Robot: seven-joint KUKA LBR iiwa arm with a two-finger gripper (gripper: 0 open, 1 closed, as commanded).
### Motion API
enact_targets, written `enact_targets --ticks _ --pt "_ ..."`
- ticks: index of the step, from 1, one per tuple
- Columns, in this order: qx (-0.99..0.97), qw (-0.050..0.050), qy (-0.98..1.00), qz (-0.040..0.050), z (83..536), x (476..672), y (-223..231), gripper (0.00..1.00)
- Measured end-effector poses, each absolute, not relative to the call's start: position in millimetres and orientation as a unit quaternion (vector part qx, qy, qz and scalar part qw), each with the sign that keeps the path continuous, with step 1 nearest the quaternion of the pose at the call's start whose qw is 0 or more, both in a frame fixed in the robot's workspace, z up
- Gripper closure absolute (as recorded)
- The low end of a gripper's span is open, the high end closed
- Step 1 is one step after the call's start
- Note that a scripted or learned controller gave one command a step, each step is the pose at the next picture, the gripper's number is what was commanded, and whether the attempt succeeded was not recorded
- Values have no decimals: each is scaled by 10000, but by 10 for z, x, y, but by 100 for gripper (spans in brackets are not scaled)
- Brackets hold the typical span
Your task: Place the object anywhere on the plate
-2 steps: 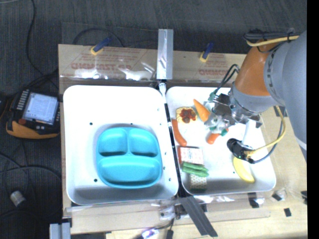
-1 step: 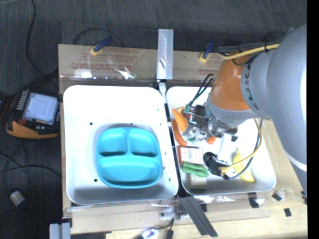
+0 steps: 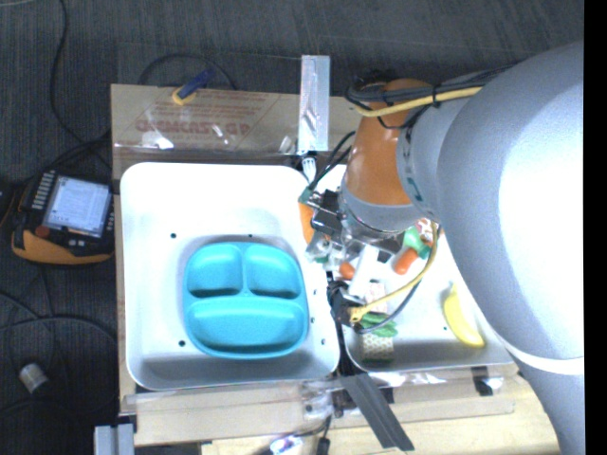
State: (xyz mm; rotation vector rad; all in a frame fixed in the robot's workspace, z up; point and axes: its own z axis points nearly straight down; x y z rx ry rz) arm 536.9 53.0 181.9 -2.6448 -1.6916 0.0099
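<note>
A light blue plate (image 3: pixel 247 297) with three compartments lies in the left white bin (image 3: pixel 152 254); nothing rests on it. My gripper (image 3: pixel 354 271) hangs low over the left part of the right bin (image 3: pixel 427 349), just past the wall between the two bins. The wrist and its cables hide the tip. Around it lie small toy foods: an orange and green piece (image 3: pixel 410 250), a green piece (image 3: pixel 380 328) and a yellow banana (image 3: pixel 462 318). I see no object held.
The grey arm (image 3: pixel 512 207) covers most of the right bin. An orange item (image 3: pixel 305 222) sits at the dividing wall. A speckled block (image 3: pixel 379 347) lies near the right bin's front edge. A clear plastic sheet (image 3: pixel 209 126) lies behind the left bin.
</note>
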Motion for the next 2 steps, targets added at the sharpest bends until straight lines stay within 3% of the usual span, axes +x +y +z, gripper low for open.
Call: enact_targets --ticks 1,2 --pt "-8013 15 -5983 38 1320 5276 1269 100" --pt "-8013 16 -5982 36 1321 5278 1267 0"
